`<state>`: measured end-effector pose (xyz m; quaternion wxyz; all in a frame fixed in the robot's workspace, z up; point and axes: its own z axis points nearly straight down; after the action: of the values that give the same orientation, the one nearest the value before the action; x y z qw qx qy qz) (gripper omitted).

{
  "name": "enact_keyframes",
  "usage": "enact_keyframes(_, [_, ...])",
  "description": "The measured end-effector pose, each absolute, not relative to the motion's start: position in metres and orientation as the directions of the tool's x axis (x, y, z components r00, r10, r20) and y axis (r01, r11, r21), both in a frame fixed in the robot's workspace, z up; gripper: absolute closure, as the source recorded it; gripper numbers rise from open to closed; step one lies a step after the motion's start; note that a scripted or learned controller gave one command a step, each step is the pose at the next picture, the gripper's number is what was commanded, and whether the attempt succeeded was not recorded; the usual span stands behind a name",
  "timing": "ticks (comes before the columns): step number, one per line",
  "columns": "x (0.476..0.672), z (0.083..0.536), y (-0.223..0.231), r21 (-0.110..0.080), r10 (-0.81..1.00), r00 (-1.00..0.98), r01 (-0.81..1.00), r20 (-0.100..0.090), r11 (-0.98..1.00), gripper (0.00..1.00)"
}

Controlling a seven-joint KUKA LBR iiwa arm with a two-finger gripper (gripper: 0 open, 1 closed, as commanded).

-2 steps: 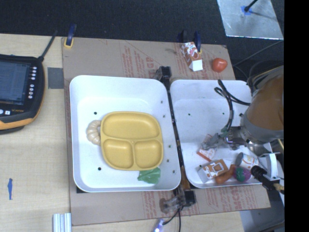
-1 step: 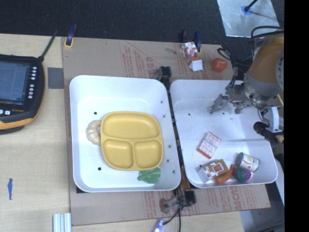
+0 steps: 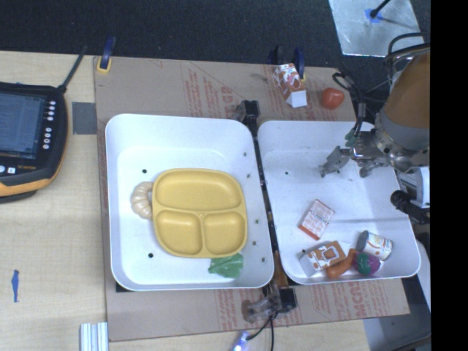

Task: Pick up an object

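The grey metal gripper (image 3: 349,162) hangs over the upper part of the right shallow white plastic bin (image 3: 292,141), its jaws spread apart with nothing between them; two thin dark fingers splay out to either side above the bin's smooth floor. Behind it the arm's rounded grey body with its orange band (image 3: 409,93) reaches in from the right.

The things to be picked lie lower in the same bin. A small flat cardboard packet, red and white (image 3: 316,219), rests tilted near the middle. Along the near edge a cluster sits close together: a brown and white printed box (image 3: 322,257), an orange carrot-shaped piece (image 3: 341,267) just beside it, a rounded green and purple toy (image 3: 367,264), and a small white cup-like container with a printed label (image 3: 378,246).

The left white bin (image 3: 124,196) holds a yellow moulded plastic tray with three compartments (image 3: 198,212), glossy and round-cornered. A pale beige ridged lump (image 3: 141,199) touches its left side, and a green leaf-shaped piece (image 3: 226,266) lies at its lower right corner.

Both bins rest on a brown cardboard sheet (image 3: 183,86) over the light wooden surface (image 3: 44,254). On the cardboard beyond the bins stand a small red and white carton (image 3: 290,83) and a round red tomato-like ball (image 3: 332,98). A black and orange handheld pendant with a screen (image 3: 25,137) lies at far left.
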<state>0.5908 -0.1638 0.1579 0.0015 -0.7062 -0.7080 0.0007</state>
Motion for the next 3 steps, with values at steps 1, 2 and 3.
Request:
enact_keyframes(1, [0.542,0.191,-0.141,-0.004,1.0,-0.003,1.0,0.001,0.003,0.0])
enact_keyframes(2, [0.519,0.091,-0.124,-0.005,1.0,-0.005,1.0,0.0,0.005,0.0])
enact_keyframes(3, [0.519,0.101,-0.125,-0.007,1.0,-0.009,1.0,-0.001,0.009,1.0])
